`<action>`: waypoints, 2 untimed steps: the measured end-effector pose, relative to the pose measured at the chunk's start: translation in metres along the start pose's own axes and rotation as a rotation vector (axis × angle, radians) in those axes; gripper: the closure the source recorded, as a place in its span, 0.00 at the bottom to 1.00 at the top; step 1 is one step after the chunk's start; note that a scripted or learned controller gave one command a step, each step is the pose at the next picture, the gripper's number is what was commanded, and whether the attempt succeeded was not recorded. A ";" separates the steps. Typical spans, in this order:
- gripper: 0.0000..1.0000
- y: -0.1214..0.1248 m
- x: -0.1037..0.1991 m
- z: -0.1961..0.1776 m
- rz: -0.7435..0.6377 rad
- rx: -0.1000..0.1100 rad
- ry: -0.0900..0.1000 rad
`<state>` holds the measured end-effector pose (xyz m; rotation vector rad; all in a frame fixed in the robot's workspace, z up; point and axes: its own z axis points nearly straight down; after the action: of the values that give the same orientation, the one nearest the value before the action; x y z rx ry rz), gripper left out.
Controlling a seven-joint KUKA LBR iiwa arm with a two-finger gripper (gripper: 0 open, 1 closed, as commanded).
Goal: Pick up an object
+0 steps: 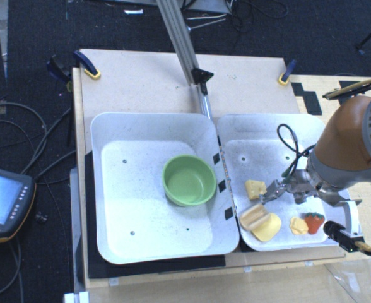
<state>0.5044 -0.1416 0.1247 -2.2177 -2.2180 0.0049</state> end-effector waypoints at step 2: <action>1.00 -0.008 0.001 -0.067 0.000 -0.010 -0.002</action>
<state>0.4971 -0.1406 0.1914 -2.2237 -2.2246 -0.0040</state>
